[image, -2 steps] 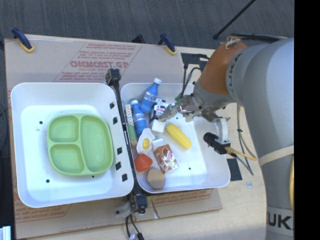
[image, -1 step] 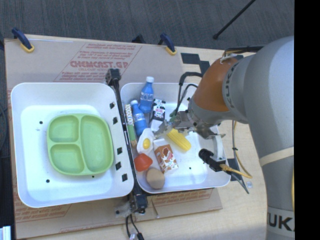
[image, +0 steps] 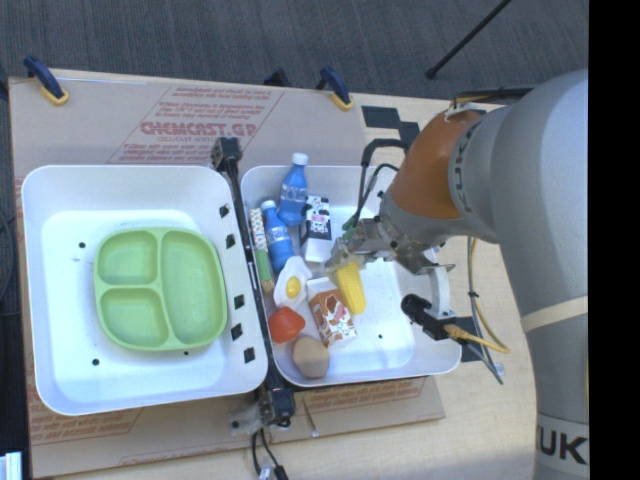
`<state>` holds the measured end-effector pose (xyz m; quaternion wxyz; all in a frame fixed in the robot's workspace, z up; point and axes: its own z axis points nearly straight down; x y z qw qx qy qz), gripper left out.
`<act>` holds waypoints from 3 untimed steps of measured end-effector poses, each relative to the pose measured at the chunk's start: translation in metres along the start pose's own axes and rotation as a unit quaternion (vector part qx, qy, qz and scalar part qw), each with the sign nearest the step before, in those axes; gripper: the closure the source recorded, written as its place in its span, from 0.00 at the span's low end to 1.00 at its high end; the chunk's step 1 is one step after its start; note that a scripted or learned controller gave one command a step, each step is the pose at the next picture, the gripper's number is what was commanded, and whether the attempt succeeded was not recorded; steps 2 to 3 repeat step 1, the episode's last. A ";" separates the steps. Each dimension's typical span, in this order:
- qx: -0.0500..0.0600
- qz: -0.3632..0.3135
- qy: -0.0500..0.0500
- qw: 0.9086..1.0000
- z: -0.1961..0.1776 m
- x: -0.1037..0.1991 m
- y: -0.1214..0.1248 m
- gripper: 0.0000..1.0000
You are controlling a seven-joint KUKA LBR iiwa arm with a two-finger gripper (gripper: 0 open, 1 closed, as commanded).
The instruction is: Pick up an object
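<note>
1. My jaws [image: 352,251] hang low in the right bin [image: 440,353], at the top end of a yellow corn cob [image: 350,288]. My own wrist covers them, so I cannot tell whether they are spread or pressed together, or whether they touch the corn.
2. The corn cob lies lengthwise in the middle of the bin, its upper tip running under my wrist.
3. Just left of the cob sit a fried-egg toy [image: 291,286] and a small printed carton [image: 333,320]. Below them are a red piece [image: 285,323] and a tan rounded thing [image: 310,357]; I cannot name either more closely.
4. Farther up the bin stands a blue bottle with a white cap [image: 293,194], with a blue can [image: 277,240] beside it and a black-and-white box [image: 318,220] to its right, partly behind my cables.
5. The left bin [image: 45,218] holds a green divided plate [image: 160,288].
6. My grey arm with its orange band [image: 430,173] hides the right bin's far right corner and much of the bench [image: 480,408].
</note>
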<state>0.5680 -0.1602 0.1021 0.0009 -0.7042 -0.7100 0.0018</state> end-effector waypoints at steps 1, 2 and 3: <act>-0.002 0.001 0.000 1.000 -0.124 0.026 0.044 1.00; -0.002 0.001 0.000 1.000 -0.124 0.026 0.044 1.00; -0.002 0.001 0.000 1.000 -0.124 0.026 0.044 1.00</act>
